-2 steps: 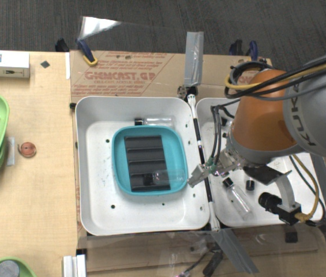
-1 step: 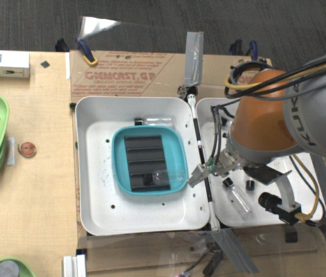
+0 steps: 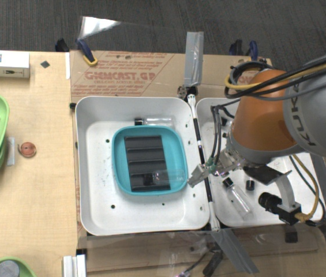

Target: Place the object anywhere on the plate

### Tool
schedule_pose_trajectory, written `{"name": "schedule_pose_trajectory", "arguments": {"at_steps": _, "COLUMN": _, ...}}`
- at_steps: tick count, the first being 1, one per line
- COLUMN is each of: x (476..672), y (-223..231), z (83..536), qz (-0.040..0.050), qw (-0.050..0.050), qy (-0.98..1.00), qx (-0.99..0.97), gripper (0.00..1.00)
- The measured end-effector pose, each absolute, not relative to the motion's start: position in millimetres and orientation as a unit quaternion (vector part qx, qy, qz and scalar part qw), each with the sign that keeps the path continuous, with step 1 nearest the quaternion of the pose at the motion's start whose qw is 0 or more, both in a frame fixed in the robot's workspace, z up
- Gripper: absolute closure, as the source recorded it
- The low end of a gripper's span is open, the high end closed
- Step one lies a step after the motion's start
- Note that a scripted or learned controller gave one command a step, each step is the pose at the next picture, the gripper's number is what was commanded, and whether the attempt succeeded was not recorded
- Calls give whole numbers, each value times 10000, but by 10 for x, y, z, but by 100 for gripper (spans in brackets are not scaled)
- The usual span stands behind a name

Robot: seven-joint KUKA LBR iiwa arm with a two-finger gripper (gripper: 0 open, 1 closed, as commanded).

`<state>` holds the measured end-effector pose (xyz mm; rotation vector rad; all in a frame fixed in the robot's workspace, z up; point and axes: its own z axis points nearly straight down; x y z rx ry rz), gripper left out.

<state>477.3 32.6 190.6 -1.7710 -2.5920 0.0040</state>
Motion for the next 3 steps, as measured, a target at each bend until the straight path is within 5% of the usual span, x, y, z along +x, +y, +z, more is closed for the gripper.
{"name": "schedule_pose_trajectory", "arguments": {"at_steps": 3, "x": 4773, "y": 326, "z": 1906, "qz": 13, "qw": 12, "qy": -8257, "qx": -5642, "gripper": 0}}
